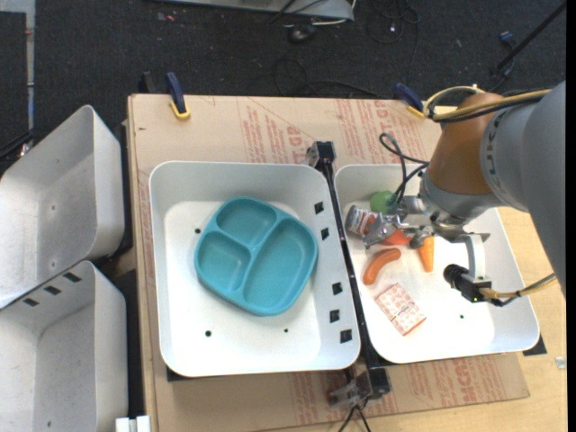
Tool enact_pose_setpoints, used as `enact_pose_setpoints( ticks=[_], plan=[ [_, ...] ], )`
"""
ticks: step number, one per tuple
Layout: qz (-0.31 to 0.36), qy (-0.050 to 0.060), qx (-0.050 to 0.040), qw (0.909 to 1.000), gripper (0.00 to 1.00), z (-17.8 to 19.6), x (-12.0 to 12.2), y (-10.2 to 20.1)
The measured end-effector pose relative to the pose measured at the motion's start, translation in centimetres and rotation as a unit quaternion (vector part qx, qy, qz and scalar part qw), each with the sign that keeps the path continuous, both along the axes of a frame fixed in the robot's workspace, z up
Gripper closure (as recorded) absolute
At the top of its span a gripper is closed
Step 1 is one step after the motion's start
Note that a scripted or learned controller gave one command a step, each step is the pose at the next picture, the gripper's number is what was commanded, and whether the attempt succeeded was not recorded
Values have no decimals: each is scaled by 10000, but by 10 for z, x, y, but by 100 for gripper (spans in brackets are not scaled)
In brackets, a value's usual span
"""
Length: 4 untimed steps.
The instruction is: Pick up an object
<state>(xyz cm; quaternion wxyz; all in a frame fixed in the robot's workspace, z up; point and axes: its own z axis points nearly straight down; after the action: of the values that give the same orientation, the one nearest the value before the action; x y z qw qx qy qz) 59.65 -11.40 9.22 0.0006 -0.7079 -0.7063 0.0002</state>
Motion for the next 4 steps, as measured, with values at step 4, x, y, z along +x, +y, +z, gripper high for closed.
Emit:
enact_pose_setpoints(
  ticks=[4],
  plan=[
    [25,-25,-9,10000,100,132,0,-7]
  ],
)
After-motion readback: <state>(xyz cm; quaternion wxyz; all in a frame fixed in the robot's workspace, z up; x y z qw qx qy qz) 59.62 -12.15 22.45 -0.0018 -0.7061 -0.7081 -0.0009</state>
